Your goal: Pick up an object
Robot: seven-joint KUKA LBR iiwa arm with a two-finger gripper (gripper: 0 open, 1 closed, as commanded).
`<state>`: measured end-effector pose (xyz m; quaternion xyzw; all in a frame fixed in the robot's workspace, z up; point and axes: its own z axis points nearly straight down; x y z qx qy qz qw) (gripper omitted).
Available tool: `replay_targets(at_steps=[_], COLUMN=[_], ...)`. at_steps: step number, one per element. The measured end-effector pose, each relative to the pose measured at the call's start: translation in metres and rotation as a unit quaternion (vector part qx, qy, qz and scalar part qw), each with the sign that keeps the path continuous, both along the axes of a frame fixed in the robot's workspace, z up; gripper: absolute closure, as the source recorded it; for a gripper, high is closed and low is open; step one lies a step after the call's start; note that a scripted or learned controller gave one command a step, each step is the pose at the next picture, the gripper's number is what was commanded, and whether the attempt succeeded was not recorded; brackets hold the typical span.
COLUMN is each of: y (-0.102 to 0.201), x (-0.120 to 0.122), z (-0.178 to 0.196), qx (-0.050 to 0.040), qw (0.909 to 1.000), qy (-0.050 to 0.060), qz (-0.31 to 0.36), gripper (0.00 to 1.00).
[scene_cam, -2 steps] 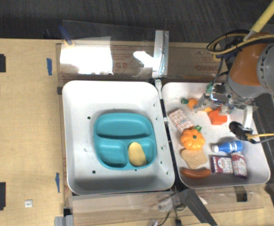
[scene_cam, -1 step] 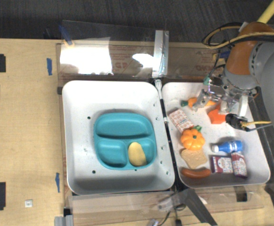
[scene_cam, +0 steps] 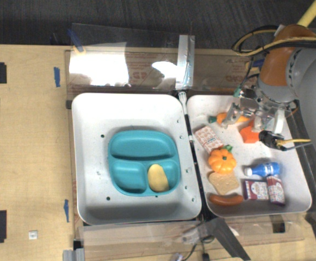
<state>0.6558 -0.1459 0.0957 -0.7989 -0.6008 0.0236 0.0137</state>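
My gripper (scene_cam: 253, 118) hangs over the far part of the right bin (scene_cam: 299, 200), and its fingers stand apart. An orange block (scene_cam: 249, 134) lies on the bin floor right under the gap between them, not gripped. A small carrot (scene_cam: 221, 117) lies just left of the left finger (scene_cam: 233, 115). Nearer in the same bin are a pink wrapped packet (scene_cam: 208, 138), an orange pumpkin (scene_cam: 223, 160), a bread slice (scene_cam: 224, 183), a sausage (scene_cam: 225, 200), a blue bottle (scene_cam: 263, 170) and two small cartons (scene_cam: 254, 190).
The left bin (scene_cam: 87, 145) holds a teal divided tray (scene_cam: 141, 145) with a yellow potato (scene_cam: 158, 177) in its near right compartment. A black and yellow cable (scene_cam: 283, 141) trails from the wrist over the right bin's right side. Cardboard surrounds the bins.
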Motion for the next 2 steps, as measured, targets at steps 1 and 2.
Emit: replay_targets(at_steps=[1, 2], y=[0.0022, 0.0061], x=[-0.0002, 0.0000], z=[-0.0001, -0.0001], qx=[-0.0030, 0.0005], qw=[0.9998, 0.9996], qy=[-0.003, 0.001], qz=[0.020, -0.028], gripper=[0.00, 0.00])
